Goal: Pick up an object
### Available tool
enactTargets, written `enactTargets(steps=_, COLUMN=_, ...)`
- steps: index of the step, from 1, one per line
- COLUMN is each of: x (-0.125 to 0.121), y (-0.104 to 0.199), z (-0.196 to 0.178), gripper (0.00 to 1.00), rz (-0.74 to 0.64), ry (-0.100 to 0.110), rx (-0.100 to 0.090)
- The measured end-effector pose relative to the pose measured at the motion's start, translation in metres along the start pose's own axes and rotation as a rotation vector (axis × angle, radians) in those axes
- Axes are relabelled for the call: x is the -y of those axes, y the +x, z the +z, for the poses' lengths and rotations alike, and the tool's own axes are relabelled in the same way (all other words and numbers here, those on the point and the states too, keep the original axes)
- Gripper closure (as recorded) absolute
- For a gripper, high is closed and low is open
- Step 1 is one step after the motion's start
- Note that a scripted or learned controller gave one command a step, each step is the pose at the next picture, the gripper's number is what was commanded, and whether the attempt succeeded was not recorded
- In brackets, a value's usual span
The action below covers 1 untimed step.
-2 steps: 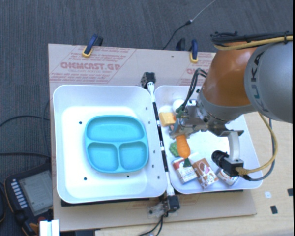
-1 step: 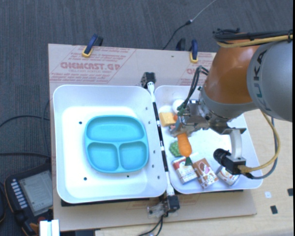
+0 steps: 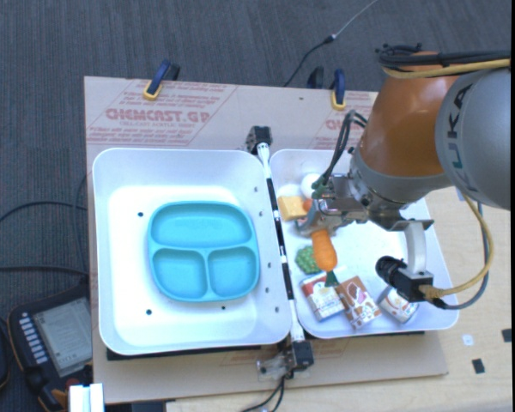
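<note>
Carrot (image 3: 324, 251), orange and elongated, lies in the right bin (image 3: 435, 256), near that bin's centre-left, with the claw (image 3: 319, 215) directly above it at its 12 o'clock end. Whether the claw is spread, pressed together or pinching the carrot cannot be told; the arm's body hides its tips.

Items in descending size:

1. Counter (image 3: 184, 114): brown board with red lettering, held by two blue-and-yellow clamps at its 12 o'clock edge.
2. Arm (image 3: 433, 136): grey with an orange band, entering from 3 o'clock and covering the upper part of the right bin.
3. Left bin (image 3: 120, 178): white, shallow, adjoining the right bin along a central divider.
4. Blue tray (image 3: 204, 251): three compartments, at the centre of the left bin.
5. Two small cartons (image 3: 342, 298): red and white, side by side at the 6 o'clock edge of the right bin.
6. Small can (image 3: 398, 305): at 3 o'clock of the cartons.
7. Yellow block (image 3: 292, 206): at 10 o'clock of the carrot, near the divider.
8. Green item (image 3: 307, 259): touching the carrot at its 8 o'clock side.
</note>
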<state>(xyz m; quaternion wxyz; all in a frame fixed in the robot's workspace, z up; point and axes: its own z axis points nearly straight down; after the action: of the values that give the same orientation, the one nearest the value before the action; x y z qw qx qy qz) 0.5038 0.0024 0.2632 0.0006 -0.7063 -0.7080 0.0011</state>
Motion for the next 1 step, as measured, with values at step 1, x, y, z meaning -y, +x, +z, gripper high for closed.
enactTargets(steps=1, x=0.0078, y=0.0571, z=0.0265, gripper=1.00, rz=0.001, ry=-0.001, rx=-0.001)
